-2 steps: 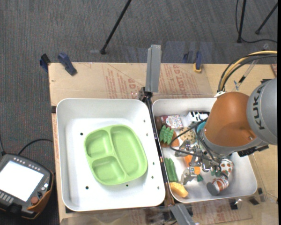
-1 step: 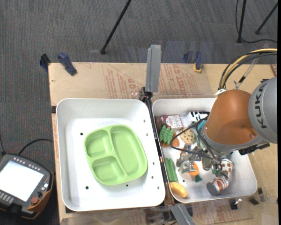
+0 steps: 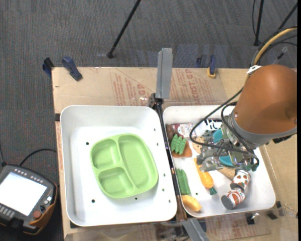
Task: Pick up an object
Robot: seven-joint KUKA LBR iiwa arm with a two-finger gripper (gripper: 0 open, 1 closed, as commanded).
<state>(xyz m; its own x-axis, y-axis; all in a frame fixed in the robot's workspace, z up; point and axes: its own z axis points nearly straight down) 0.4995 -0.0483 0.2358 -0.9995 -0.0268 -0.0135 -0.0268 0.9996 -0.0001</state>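
- Two white bins sit side by side below me; the left bin (image 3: 72, 134) lies well to the left of the pincer and carries a green divided plate (image 3: 124, 164).
- Just left of the pincer, in the right bin (image 3: 268, 195), I see a green ridged toy (image 3: 178, 144), and lower down a dark green piece (image 3: 183, 181) with a yellow piece (image 3: 191, 203) at the bin's near edge.
- My pincer (image 3: 221, 159) hangs low over the clutter in the right bin; wiring and the wrist hide its tips, so I cannot tell whether it is spread or pinching anything.
- Closest candidate, I judge, is the orange carrot-like toy (image 3: 205, 177), just below and left of the pincer.
- Right and below sits a red-and-white can-like toy (image 3: 236, 191).
- To do this well, I would centre on one item, clear of its neighbours, then descend straight before closing.
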